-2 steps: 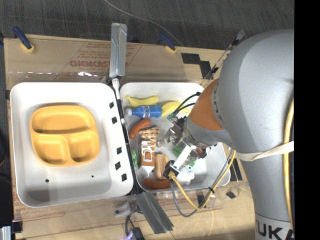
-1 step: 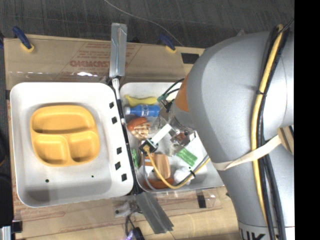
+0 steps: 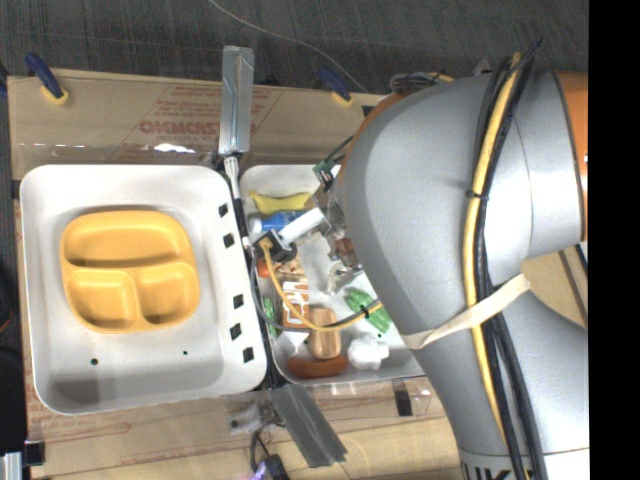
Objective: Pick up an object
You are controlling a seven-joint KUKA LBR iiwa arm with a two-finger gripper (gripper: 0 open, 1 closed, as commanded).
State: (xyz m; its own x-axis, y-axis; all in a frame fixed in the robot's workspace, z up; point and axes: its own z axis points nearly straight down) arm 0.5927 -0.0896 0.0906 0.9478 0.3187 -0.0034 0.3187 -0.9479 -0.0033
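Clutter [image 3: 305, 298] crowds the right bin [image 3: 262, 180] beneath the gripper [image 3: 343, 253], finger state unclear; a grasp could snag neighbours.

Brown cardboard-covered bench [image 3: 120, 108] with blue clamps [image 3: 45, 76], dark carpet [image 3: 120, 18] beyond.

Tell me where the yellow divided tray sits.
The yellow divided tray lies in the left white bin, on the camera view's left side, across the divider from the cluttered right bin.
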